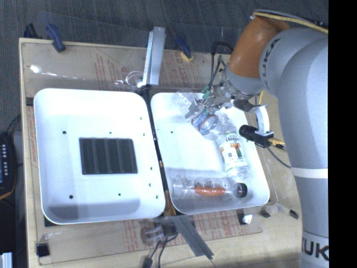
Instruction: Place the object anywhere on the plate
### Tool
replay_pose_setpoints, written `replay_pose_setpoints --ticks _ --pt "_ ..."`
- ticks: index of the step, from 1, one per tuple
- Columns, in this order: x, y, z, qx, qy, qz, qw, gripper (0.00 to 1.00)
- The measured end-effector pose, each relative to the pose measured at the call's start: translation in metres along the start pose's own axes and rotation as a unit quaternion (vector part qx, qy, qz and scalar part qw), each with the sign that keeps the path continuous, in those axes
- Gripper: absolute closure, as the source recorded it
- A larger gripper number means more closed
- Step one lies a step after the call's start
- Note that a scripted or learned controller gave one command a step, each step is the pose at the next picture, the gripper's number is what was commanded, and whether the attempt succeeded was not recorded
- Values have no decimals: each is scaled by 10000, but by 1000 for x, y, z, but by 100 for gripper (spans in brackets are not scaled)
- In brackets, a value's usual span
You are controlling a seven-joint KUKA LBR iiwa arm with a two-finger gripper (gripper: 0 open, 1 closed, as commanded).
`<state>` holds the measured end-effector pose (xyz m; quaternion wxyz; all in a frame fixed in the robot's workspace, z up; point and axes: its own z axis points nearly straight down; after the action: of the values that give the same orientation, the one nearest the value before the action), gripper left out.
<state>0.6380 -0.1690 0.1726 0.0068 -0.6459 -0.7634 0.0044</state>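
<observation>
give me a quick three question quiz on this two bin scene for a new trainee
1. True or false: the dark grey ribbed rectangular plate lies in the right white bin.
2. Multiple choice: where is the clear plastic bottle with the orange item inside? A) along the near edge of the right bin, on its side B) upright in the left white bin C) on the plate
3. Fill in: the grey arm's gripper is above the ___ end of the right bin, by a crumpled clear plastic bottle and a clear bottle with a white label.

Key: 1 false, it lies in the left bin; 2 A; 3 far.
</observation>
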Motion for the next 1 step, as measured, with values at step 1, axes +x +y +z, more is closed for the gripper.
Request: replay_pose_setpoints --ticks 1 --pt "53 27 -49 -81 -40 -1434 9896 100"
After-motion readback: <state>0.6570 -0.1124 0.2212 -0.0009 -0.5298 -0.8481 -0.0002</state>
